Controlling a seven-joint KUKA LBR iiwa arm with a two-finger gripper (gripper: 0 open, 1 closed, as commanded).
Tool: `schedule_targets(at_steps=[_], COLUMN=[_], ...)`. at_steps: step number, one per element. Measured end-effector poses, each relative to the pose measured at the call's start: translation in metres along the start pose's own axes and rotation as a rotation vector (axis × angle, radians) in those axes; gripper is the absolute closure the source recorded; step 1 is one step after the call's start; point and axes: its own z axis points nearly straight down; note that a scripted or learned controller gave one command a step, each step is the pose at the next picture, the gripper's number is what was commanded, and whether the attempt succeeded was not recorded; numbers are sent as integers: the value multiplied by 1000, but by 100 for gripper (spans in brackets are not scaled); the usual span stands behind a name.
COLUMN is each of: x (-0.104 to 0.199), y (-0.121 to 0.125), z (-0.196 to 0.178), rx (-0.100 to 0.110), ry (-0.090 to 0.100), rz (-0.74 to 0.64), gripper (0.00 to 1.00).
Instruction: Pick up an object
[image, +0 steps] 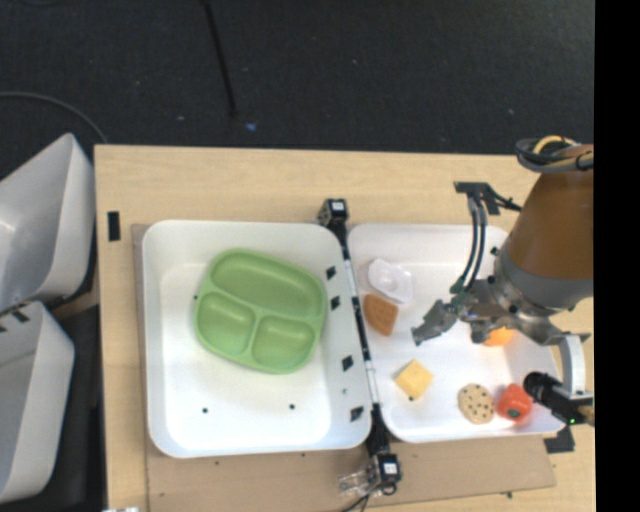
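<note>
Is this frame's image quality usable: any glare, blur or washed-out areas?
Camera view: lighting is even, shadows faint. The white bins come close to washing out, and the clear cup nearly blends in. The hand looks soft and its outline is hard to read. The green tray and cookie are clear.

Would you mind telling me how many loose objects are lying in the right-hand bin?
6, possibly more hidden beneath the arm: clear cup at upper left, brown piece just below, yellow block, cookie, red-orange toy, and orange piece under the wrist.
</note>
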Motion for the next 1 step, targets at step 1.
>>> schedule_targets(at_steps=[1], x=[0], y=[2], z=[-5], rx=[-12], ry=[-2], rz=[-3], gripper=[0])
